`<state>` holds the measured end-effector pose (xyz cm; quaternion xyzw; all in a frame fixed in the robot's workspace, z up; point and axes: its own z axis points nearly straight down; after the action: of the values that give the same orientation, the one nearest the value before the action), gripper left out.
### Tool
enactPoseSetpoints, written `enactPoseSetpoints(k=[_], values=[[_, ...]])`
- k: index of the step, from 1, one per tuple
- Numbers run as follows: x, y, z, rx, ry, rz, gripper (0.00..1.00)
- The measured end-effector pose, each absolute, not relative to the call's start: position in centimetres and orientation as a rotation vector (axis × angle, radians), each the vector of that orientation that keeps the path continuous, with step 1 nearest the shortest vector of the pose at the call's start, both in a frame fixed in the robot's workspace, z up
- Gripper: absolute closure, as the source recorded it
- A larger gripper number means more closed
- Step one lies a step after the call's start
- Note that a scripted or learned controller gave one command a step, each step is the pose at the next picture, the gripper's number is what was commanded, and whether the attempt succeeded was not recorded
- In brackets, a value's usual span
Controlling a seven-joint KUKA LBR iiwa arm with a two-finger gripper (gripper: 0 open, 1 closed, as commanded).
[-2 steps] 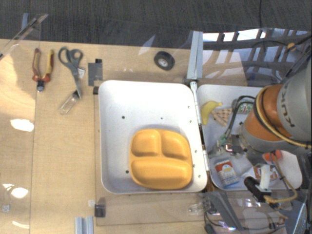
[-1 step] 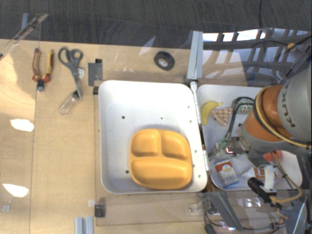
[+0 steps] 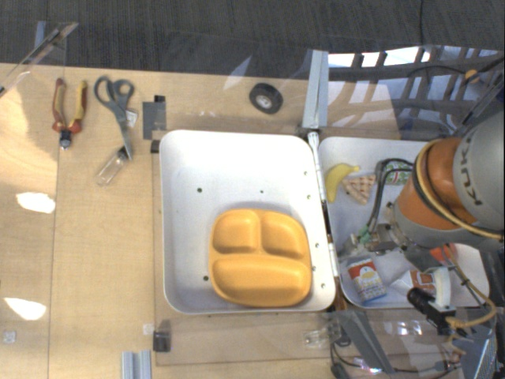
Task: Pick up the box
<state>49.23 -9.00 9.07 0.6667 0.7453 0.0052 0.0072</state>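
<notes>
A small box (image 3: 365,281) with a red and white top and blue sides lies near the front left corner of the right bin (image 3: 335,212). The grey arm with its orange band (image 3: 430,200) reaches over this bin from the right. My gripper (image 3: 377,239) hangs just above and behind the box, among green and black cables. The wrist hides how it stands. Nothing shows as held.
A yellow divided tray (image 3: 259,257) lies in the left bin (image 3: 197,180). A banana (image 3: 338,178) and a waffle-like piece (image 3: 361,186) sit at the back of the right bin, and a red and white packet (image 3: 427,279) lies right of the box. Pliers (image 3: 68,109), scissors (image 3: 117,105) and a tape roll (image 3: 266,97) rest on the bench.
</notes>
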Motion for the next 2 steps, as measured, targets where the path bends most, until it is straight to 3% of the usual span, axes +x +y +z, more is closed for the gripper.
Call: enactPoseSetpoints(k=[2], values=[[49.30,-8.65,9.08,2.181,2.235,0.016,0.00]])
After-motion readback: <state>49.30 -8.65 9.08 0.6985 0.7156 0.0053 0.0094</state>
